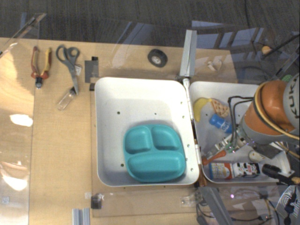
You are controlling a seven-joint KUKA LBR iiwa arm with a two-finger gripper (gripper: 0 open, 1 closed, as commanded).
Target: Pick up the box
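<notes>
Gripper: I am seeing the two-finger gripper (228, 146) reaching down and to the left from under the grey arm with the orange band (274, 110), low inside the right-hand shallow white bin (220, 83); whether it is spread or pressed together I cannot tell, and I am seeing nothing pinched in it

Box: the flat rectangular box with the white, orange and blue printed face (233, 170) is lying on its broad side at the near wall of the right bin, just in front of the gripper and apart from it

Step in hand: I am judging this as the approach, with the grasp not yet made

Doing it well: I am planning to bring the gripper over the middle of the box, turn the wrist so the jaws are crossing its short width, and come straight down; a flat box pressed to the floor is likely to slip out, so I am wanting a square, centred bite

Edges: the box's long side is running close along the near bin wall, so the jaw on that side is getting very little room; the divider between the bins is standing near the box's left end

Neighbours: a small blue bottle (219, 122), a yellow rounded object (201, 108) and a thin orange-red piece (209, 159) are lying just beside the gripper's path

Open room: the left-hand shallow white bin (140, 81) is holding a teal divided plastic tray (153, 153), with bare floor along its far half; straight up is looking like the freest way out
</notes>
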